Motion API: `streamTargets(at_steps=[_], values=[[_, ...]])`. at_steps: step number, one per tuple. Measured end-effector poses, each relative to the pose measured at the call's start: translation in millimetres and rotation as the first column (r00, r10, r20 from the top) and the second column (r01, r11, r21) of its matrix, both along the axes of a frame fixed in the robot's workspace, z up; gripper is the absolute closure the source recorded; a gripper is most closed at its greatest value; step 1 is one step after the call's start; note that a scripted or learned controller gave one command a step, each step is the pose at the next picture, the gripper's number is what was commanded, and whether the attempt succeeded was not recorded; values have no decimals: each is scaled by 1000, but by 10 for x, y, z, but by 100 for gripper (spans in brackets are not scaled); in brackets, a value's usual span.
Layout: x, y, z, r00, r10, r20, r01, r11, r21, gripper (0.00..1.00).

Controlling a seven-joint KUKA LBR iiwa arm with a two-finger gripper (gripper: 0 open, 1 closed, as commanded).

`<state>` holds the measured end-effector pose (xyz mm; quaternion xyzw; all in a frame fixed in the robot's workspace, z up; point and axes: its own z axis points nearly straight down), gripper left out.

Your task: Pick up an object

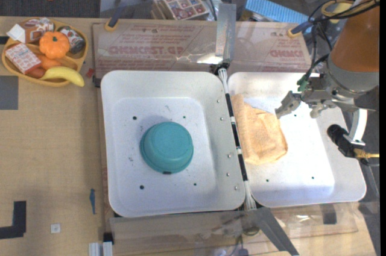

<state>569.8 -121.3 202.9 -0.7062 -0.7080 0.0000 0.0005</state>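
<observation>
A tan slice of toast (pixel 262 135) lies flat in the right bin (pixel 313 188), against its left wall. An upturned teal bowl (pixel 167 147) rests in the middle of the left bin (pixel 120 104). My gripper (pixel 300 107) hangs over the upper middle of the right bin, just right of the toast's top corner. It is open, with bare white bin floor showing between the two fingers and nothing held. The grey arm with its orange band comes in from the upper right.
A yellow dish (pixel 42 56) of toy food, with a banana and an orange pumpkin, stands on the bench at the far left. Boxes and clutter lie behind the bins. A black cable fitting (pixel 344 141) hangs off the arm over the right bin's right side.
</observation>
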Motion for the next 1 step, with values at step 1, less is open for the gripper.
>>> streamTargets(at_steps=[1], values=[[-122, 54, -1113, 994, 108, 15, -108, 994, -3, 0]])
